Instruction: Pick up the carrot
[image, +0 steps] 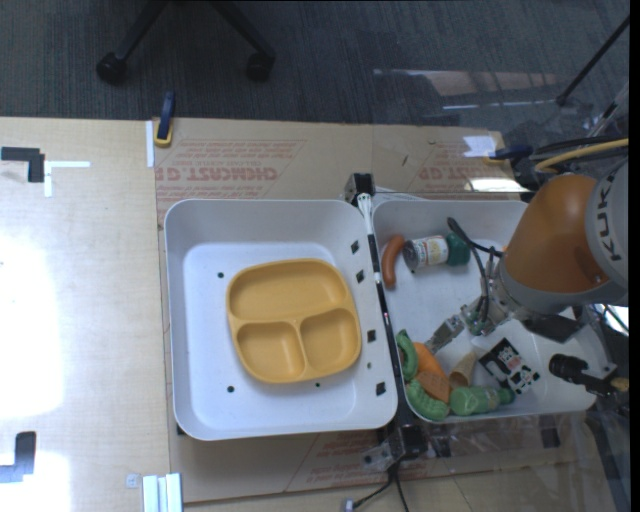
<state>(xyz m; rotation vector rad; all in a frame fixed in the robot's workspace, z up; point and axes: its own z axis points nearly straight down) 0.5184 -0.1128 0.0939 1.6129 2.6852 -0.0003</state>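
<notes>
carrot (431, 367): lying at the near end of the right bin (560, 398), beside its left wall, tilted, touching the green veg (452, 400) that is curling around its near side.
green veg: resting along the bin's near-left corner, one piece running up the left wall.
black box (508, 365): sitting just right of the carrot, near the bin's near edge.
gripper (452, 331): hanging over the right bin, just above and right of the carrot, fingers slightly parted and clasping nothing.
arm (560, 245): reaching in from the right, its orange band sitting over the bin's right half.
tray (293, 319): lying in the left bin (190, 330), yellow, three compartments.
sausage (390, 260): lying at the right bin's far-left, along the wall.
bottle (435, 250): lying on its side just right of the sausage, green cap pointing right.
</notes>
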